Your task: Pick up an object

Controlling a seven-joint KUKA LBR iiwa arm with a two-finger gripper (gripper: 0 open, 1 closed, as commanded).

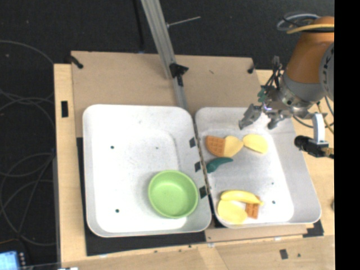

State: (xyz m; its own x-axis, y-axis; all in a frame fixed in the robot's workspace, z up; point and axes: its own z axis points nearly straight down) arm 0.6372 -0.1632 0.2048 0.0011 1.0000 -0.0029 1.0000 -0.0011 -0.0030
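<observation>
Hovering over the right bin [284,167] just above a yellow slice [256,144], the gripper [261,120] is hanging with its fingers spread apart, gripping nothing.

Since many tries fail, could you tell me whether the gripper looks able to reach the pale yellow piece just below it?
Probably yes: the gripper hangs open above the pale yellow piece, with nothing lying between them.
</observation>
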